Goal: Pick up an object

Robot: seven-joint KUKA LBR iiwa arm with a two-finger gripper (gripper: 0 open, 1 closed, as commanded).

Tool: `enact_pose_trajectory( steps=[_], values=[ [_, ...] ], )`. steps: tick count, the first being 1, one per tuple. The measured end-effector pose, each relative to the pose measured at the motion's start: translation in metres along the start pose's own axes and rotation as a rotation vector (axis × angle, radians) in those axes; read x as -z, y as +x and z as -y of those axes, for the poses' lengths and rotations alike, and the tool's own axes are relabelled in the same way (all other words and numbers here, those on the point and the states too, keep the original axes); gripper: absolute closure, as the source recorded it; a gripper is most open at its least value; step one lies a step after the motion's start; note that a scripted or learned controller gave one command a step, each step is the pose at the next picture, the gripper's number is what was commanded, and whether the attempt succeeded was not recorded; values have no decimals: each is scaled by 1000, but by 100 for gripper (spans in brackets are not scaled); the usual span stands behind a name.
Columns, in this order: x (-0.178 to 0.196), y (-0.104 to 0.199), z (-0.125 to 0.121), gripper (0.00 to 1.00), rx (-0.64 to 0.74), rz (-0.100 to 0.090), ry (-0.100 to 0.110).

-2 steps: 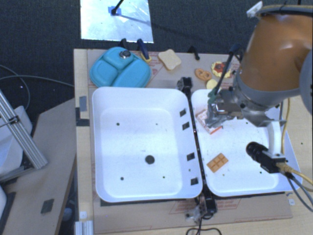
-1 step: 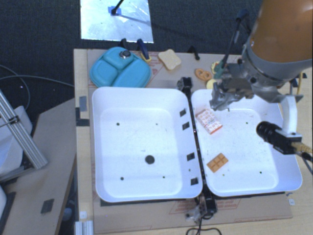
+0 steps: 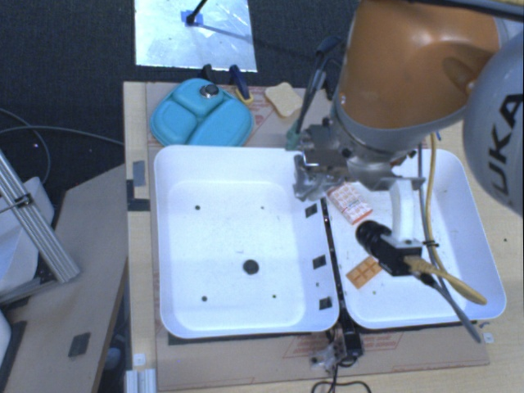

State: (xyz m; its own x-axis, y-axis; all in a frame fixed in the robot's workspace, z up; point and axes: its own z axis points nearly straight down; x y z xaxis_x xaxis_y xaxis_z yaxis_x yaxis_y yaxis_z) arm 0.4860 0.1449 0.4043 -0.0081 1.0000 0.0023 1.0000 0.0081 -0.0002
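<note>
Tabletop (image 3: 137, 244) with two shallow white bins, seen from above. In the left white bin (image 3: 205, 219), a small dark round disc (image 3: 250, 266) lies well apart from the grey metal end effector (image 3: 309, 178), below it and toward the view's left. The end effector hangs over the divide between the bins. Whether it is open or closed cannot be told, and nothing is seen in its hold. Just beside it, below and toward the view's right, a small red-and-white printed packet (image 3: 350, 203) lies in the right white bin (image 3: 463, 219), its long axis running diagonally away from the end effector. Farther down that side sits a flat orange waffle-patterned square (image 3: 363, 273). The packet looks the nearest candidate, and reaching it would likely take a short shift down and right.
</note>
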Motion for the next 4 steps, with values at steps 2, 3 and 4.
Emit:
enact_pose_trajectory(
  steps=[2,3,4],
  values=[
    [23,-2,-2,100,10,0,-9],
    [34,-2,-3,100,16,-1,-12],
    [45,-2,-3,100,22,-1,-15]
  ],
)
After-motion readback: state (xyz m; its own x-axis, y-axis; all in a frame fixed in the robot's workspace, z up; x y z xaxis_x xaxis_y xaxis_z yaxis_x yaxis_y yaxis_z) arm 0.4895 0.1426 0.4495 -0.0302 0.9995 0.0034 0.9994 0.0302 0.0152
